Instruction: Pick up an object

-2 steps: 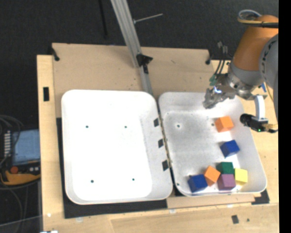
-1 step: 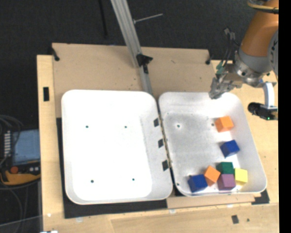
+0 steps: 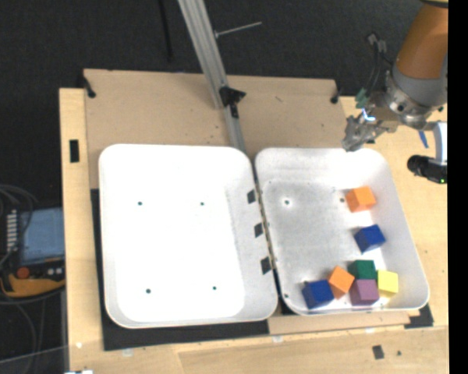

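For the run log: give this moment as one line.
arm: over right bin's far edge | pincer: holds nothing seen | blocks: seven in right bin, nearest orange | pick: not yet done

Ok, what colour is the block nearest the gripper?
Orange block, clearest in the camera view, below the gripper.

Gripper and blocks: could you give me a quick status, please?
Gripper above right bin's far rim, holding nothing visible. Seven blocks untouched; nearest, orange block. Nothing in the way.
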### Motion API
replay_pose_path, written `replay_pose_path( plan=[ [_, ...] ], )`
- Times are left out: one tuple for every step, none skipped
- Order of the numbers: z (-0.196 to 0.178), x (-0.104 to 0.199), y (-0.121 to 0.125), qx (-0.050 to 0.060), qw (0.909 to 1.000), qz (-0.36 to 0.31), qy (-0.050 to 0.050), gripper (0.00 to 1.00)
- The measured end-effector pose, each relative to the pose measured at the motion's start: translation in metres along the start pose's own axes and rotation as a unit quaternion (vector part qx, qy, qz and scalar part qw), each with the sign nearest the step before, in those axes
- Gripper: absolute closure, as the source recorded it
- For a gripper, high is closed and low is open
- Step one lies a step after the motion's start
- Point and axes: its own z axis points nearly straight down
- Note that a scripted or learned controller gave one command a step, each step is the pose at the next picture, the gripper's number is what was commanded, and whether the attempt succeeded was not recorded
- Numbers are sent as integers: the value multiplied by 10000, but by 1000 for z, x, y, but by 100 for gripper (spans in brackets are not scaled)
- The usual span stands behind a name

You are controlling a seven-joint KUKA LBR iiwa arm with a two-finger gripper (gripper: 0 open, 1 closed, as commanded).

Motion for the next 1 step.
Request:
replay_pose_path(
  plan=[
    [11, 53, 3, 23, 10000, 25, -1, 100]
  ],
)
